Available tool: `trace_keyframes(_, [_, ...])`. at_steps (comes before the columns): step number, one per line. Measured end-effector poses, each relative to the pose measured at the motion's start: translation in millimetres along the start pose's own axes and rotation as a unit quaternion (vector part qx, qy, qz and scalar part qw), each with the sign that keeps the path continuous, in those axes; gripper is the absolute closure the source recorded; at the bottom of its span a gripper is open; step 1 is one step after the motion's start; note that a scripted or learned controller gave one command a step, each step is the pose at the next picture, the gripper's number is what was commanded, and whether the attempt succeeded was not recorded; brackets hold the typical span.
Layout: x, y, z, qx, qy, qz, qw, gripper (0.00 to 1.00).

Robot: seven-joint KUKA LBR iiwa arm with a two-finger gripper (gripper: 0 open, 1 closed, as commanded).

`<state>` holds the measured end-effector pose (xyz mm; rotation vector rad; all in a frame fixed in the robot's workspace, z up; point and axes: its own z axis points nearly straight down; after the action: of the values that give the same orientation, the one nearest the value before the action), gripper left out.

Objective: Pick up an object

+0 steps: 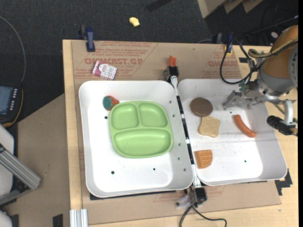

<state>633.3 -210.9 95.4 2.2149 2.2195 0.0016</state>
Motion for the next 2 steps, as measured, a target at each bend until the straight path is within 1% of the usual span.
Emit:
trace_keyframes(1, [-2,-45,11,0.004,0.003,0.001,1.0000,0.00])
trace_keyframes(2, [-2,-42,0,0.001,0.002,0.001,1.0000,1.00])
